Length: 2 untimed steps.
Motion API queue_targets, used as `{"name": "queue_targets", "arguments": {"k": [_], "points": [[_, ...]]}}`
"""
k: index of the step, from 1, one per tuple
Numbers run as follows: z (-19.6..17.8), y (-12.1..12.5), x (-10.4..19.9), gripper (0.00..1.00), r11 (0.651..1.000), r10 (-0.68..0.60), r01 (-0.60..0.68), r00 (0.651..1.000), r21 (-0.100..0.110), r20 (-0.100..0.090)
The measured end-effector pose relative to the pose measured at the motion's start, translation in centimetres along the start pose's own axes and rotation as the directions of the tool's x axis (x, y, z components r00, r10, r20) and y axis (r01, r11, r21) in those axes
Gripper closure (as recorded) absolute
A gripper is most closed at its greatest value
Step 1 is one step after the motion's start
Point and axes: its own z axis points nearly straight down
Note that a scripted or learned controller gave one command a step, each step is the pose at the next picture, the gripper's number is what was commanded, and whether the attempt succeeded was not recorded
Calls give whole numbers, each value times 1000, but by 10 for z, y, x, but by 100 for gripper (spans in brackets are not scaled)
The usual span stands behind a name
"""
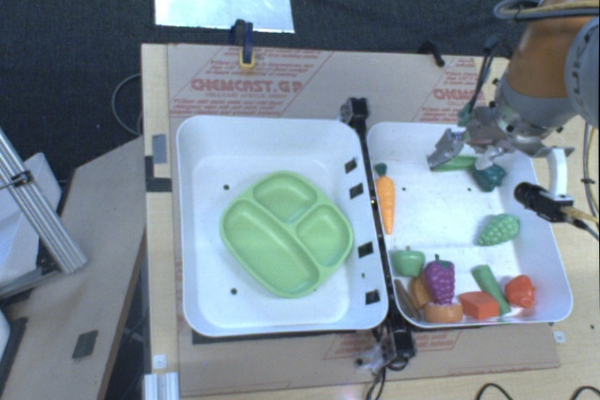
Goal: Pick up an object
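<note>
My gripper hangs over the far part of the right bin, open, its fingers spread apart. A flat green piece lies low between them, and whether they touch it I cannot tell. A dark teal bit sits just beside the right finger. An orange carrot lies along the bin's left wall. A bumpy green toy rests to the right. Along the near wall are a green pepper, purple grapes and a red tomato.
The left bin holds a green divided plate. A black clip-lined divider separates the two bins. A black fitting on the arm juts over the right bin's right side. Several more toy foods crowd the near corner.
</note>
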Motion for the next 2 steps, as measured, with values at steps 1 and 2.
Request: {"name": "queue_targets", "arguments": {"k": [1,2], "points": [[-8,2,0,0,1000,-2,2,1000,-13,1],[32,2,0,0,1000,0,0,1000,-11,1]]}}
